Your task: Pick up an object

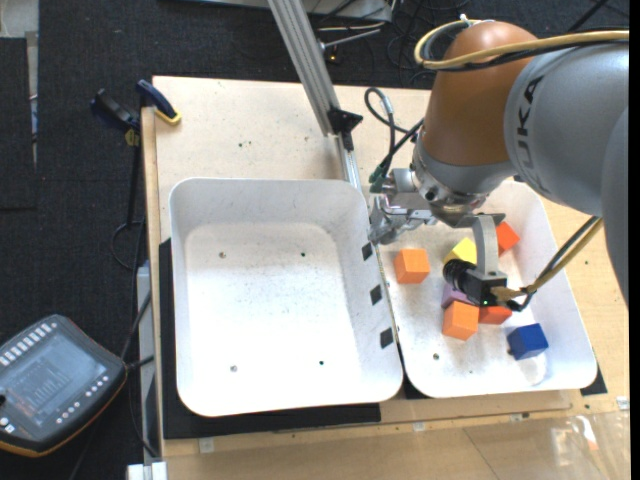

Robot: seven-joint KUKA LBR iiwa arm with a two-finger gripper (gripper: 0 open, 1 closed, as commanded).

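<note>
The right bin (pixel 560 368) holds several small blocks. An orange cube (pixel 411 265) lies near its left wall, with a yellow block (pixel 462 251) to its right. A red-orange block (pixel 507 236) lies further right. Lower down, a purple piece (pixel 453 291), another orange cube (pixel 460 319) and a red block (pixel 495 315) sit close together. A blue cube (pixel 527 340) lies alone toward the front right. My gripper (pixel 386 224) hangs low over the bin's upper left part, just up and left of the first orange cube. Nothing shows between its tips.
The left bin (pixel 190 218) adjoins the right bin. A slanted metal rail (pixel 305 53) runs down to the bins' shared back corner. A blue and yellow clamp (pixel 140 108) sits on the bench's back left. A teach pendant (pixel 50 383) lies off the bench's front left.
</note>
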